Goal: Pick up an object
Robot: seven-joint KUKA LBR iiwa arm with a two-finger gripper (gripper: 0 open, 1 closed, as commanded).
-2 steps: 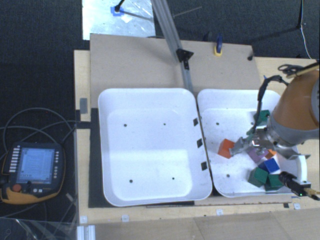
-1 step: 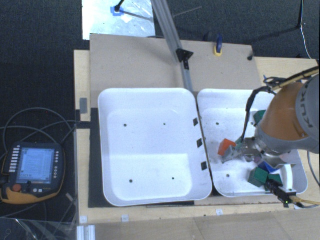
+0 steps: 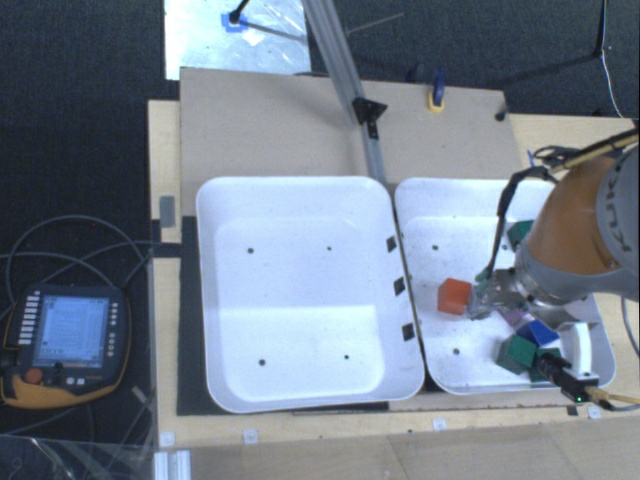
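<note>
In the right bin (image 3: 440, 218) an orange-red cube (image 3: 454, 296) lies near the middle. My gripper (image 3: 487, 299) hangs low just right of it, touching or almost touching its right side; the arm's orange wrist covers most of it. A dark green block (image 3: 519, 351) and a blue block (image 3: 541, 333) lie at the bin's front right, below the gripper. A teal piece (image 3: 519, 233) peeks out behind the arm, and a bit of purple (image 3: 518, 317) shows under the wrist.
The left bin (image 3: 295, 288) sits beside the right one, with black clips along the shared wall. A grey pole slants down from the top to the bins' back edge. A teach pendant lies off the bench at far left.
</note>
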